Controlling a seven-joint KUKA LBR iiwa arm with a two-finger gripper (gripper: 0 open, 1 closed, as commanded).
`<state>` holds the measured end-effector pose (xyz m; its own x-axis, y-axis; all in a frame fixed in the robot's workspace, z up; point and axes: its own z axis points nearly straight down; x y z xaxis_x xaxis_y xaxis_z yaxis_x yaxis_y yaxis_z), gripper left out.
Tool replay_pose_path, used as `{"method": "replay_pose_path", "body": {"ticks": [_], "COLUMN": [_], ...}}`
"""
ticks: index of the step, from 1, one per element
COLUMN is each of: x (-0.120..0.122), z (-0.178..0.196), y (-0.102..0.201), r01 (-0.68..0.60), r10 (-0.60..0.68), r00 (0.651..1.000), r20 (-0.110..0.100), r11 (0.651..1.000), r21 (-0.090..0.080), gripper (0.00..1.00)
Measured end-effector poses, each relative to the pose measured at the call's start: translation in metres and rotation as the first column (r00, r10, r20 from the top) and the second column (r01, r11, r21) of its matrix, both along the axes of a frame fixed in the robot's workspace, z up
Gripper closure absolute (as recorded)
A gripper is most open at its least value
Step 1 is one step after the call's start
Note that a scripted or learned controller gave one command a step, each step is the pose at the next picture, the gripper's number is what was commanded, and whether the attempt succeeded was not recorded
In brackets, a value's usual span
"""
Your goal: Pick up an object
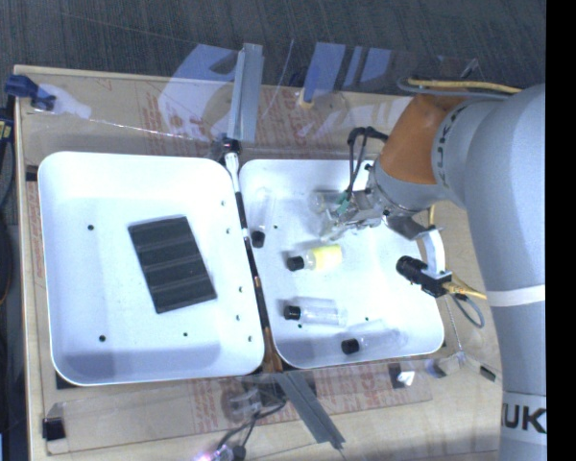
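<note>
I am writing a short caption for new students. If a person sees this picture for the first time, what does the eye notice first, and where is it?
First comes the big grey arm with its orange band, reaching in from the right over the right bin. Next is the dark ribbed slab, lying at a slant near the middle of the left bin. Then the small clear bottles with black caps scattered in the right bin, one of them yellow.

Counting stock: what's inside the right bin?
The right bin holds a yellow bottle and two clear bottles with dark caps. The arm covers its far right corner.
</note>
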<state>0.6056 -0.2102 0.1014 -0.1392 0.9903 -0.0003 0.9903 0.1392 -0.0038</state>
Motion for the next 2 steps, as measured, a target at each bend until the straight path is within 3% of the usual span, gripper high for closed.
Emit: {"method": "replay_pose_path", "body": {"ticks": [1, 2], "x": [0.000, 0.012], "z": [0.000, -0.009], "y": [0.000, 0.043], "r01": [0.000, -0.062], "r10": [0.000, 0.062], "r00": [1.000, 0.998], "r20": [0.000, 0.000], "r11": [1.000, 0.998], "r21": [0.000, 0.002], "gripper": [0.00, 0.00]}}
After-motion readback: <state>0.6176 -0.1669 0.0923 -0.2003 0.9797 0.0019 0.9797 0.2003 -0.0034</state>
